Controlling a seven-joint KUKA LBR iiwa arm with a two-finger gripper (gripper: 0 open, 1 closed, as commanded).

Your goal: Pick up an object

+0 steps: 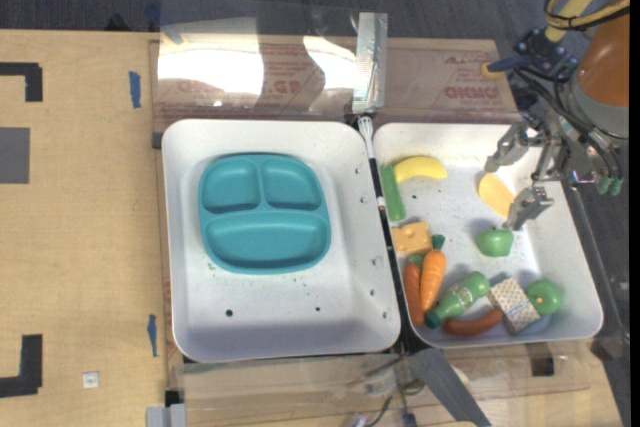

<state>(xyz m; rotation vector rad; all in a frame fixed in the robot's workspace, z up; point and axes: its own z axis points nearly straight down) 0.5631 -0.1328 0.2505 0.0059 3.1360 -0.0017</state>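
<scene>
In the right bin, past the toy carrot and sausage at its near edge, a small green apple lies just beneath the gripper, whose fingers hang spread, grasping nothing.

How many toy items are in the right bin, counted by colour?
Yellow: 2, banana and lemon piece
Green: 4
Orange: 3
Red: 1, sausage
Patterned block: 1
Total: 11
</scene>
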